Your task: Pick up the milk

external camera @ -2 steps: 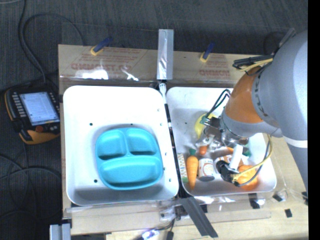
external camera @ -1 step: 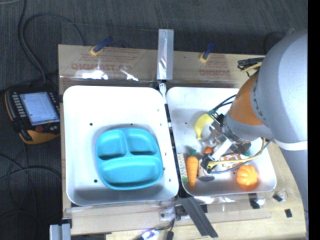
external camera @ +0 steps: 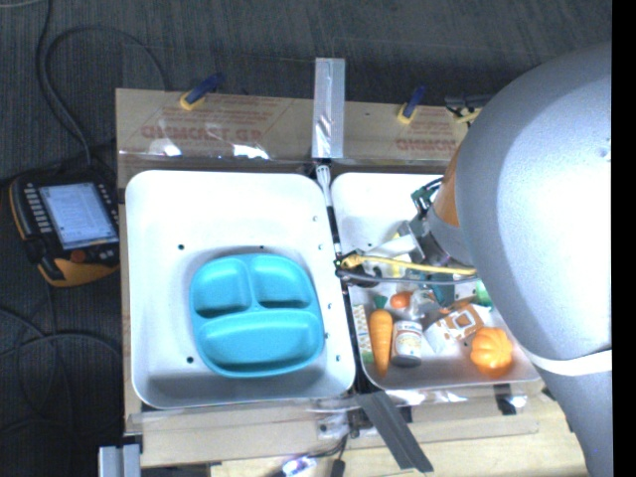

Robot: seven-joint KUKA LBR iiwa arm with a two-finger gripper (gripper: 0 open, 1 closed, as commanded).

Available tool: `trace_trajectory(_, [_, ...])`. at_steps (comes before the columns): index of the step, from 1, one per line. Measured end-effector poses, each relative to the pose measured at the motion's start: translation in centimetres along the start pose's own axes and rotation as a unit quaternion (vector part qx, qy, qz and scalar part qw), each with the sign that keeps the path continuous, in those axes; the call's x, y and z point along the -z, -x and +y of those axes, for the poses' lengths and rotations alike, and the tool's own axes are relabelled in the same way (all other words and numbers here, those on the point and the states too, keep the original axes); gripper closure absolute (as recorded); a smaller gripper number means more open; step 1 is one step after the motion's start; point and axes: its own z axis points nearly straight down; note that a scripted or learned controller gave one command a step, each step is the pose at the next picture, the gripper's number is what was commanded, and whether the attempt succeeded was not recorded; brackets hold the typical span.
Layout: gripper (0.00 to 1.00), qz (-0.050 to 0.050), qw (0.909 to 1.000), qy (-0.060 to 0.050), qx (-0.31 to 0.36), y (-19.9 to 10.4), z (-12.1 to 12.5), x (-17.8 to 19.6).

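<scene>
The right bin (external camera: 368, 207) holds a heap of toy foods in its near half. Among them lies a small white carton with orange-brown print (external camera: 452, 324), which looks like the milk; it is partly under the arm. The big grey arm (external camera: 547, 197) reaches in from the right and covers much of this bin. My gripper (external camera: 425, 229) shows as a dark piece at the arm's left edge, above the bin's middle and a little behind the heap. Nothing can be seen held in it.
Around the carton lie an orange carrot (external camera: 380, 334), a small jar with a red cap (external camera: 405, 338), an orange pumpkin-like fruit (external camera: 491, 350) and a green piece (external camera: 483, 294). The left bin (external camera: 159, 217) bears a blue divided tray (external camera: 256, 311). A pendant (external camera: 68, 222) lies left of the bench.
</scene>
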Motion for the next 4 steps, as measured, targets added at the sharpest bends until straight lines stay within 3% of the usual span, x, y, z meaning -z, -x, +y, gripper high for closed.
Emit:
trace_trajectory(1, [1.0, 0.0, 1.0, 0.0, -0.003, -0.6, -7.0, 0.0])
trace_trajectory(2, [1.0, 0.004, 1.0, 0.003, 0.001, 0.1, -10.4, 25.3])
trace_trajectory(3, [1.0, 0.002, 1.0, 0.003, -0.002, -2.7, -15.8, 15.7])
trace_trajectory(4, [1.0, 0.001, 0.9998, 0.001, 0.02, -16.1, -16.8, 6.1])
